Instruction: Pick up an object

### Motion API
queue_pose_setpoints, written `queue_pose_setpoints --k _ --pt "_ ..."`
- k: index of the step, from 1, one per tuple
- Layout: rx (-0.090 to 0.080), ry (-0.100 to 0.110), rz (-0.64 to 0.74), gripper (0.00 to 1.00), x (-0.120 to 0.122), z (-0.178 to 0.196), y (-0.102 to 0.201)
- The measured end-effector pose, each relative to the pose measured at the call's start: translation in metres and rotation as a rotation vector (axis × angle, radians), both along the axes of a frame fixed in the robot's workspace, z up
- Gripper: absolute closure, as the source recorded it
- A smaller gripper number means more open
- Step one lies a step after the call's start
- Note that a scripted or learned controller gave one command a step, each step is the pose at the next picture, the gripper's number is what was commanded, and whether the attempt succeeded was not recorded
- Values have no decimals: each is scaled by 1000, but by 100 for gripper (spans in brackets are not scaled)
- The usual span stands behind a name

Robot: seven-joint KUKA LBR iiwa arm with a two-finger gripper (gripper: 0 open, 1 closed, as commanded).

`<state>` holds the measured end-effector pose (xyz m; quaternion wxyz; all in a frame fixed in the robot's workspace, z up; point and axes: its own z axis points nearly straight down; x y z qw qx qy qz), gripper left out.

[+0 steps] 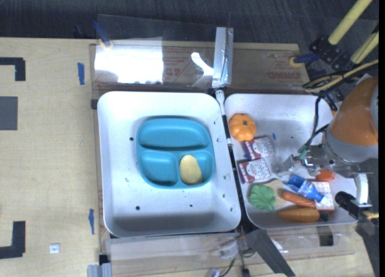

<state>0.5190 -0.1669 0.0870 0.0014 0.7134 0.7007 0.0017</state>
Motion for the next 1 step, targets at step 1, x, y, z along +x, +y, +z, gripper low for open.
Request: queue_pose_setpoints --k 1 --pt "16 8 -224 0 35 38 -20"
